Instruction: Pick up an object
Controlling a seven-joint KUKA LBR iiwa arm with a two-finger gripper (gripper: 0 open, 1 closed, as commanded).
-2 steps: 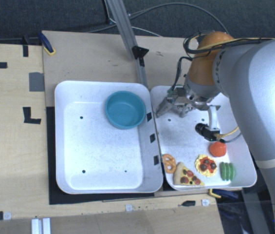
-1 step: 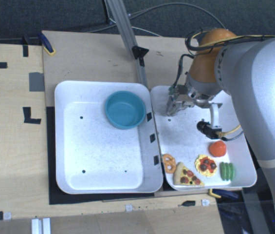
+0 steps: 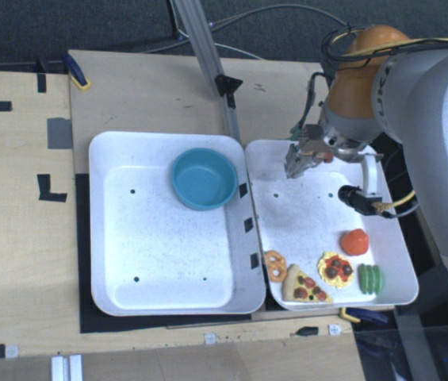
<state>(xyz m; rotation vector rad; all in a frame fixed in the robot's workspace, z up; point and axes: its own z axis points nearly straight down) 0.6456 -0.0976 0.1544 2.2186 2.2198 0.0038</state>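
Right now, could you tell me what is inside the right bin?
The right bin holds a tomato, pretzel, pizza slice, small pizza and green vegetable. The arm covers its far corner.

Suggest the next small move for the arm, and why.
Probably shift the gripper toward the near end of the right bin, above the red ball. It hangs over bare floor at the far end; the toys cluster near the front edge.

Both bins (image 3: 120, 292) look like smooth white plastic; the bowl (image 3: 203, 178) is matt blue; the worktop (image 3: 17, 236) is pale wood.
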